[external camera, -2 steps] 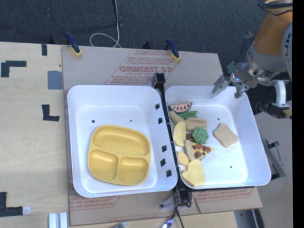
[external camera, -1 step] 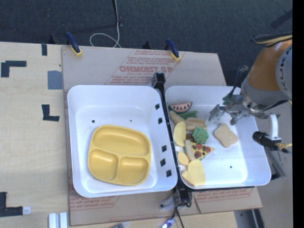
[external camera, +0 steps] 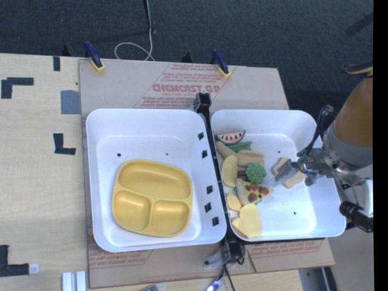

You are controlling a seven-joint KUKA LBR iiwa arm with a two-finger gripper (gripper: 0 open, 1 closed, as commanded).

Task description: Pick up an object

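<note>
Camera view: one slanted look down on both bins.
Gripper [external camera: 287, 173]: low inside the right bin [external camera: 303, 214], reaching in from the right; its fingers sit on either side of a pale tan piece [external camera: 294, 180], seemingly closed on it, though the blur leaves that unsure.
Pale tan piece: long axis running lower left to upper right, right of the food pile [external camera: 245, 180].
Left bin [external camera: 100, 138]: holds a yellow divided tray [external camera: 151, 197].

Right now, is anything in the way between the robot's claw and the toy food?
Nothing visible. The gripper is already down inside the right bin, with a pale piece right at it. The food pile lies just to its left, across bare bin floor.
</note>
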